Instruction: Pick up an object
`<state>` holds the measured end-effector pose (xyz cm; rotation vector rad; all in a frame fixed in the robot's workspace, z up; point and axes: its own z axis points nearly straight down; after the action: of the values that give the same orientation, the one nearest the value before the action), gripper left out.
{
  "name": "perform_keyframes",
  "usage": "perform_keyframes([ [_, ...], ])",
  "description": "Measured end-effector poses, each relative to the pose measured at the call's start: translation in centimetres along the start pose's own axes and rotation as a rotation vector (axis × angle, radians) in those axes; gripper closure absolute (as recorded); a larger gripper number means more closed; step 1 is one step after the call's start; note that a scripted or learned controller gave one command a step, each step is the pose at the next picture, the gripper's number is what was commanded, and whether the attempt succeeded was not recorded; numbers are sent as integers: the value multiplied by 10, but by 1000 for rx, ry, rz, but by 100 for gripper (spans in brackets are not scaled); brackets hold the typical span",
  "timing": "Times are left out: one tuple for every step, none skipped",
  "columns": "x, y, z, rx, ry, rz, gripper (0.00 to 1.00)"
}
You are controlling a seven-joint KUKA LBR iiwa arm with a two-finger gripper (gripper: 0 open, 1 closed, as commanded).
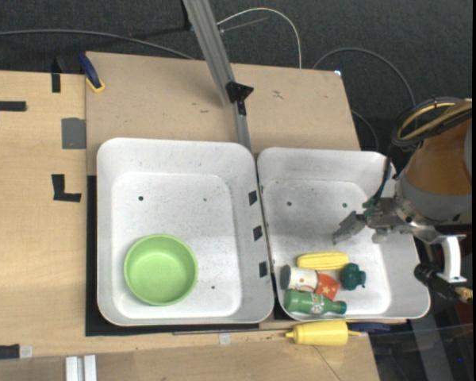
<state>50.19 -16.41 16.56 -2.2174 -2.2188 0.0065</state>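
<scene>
In the right bin (317, 169), a small heap lies at the front: a yellow corn cob (323, 260), a white and red cup (302, 279), a green bottle (313, 303), an orange piece (328, 285) and a teal toy (351, 276). My gripper (362, 230) hangs over the right bin's middle right, just above and to the right of the corn cob, apart from it. Its fingers stand open with bare bin floor between them.
The left bin (174, 161) holds a green bowl (161, 269) at its front left. A yellow squeeze bottle (320, 333) lies outside, against the right bin's front rim. A grey pole (214, 46) slants down to the back of the divide between the bins.
</scene>
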Motion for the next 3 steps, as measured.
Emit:
perform_keyframes([
  [-5, -4, 45, 0, 0, 1, 0],
  [-5, -3, 76, -6, -1, 0, 0],
  [-4, -4, 66, -5, 0, -1, 100],
])
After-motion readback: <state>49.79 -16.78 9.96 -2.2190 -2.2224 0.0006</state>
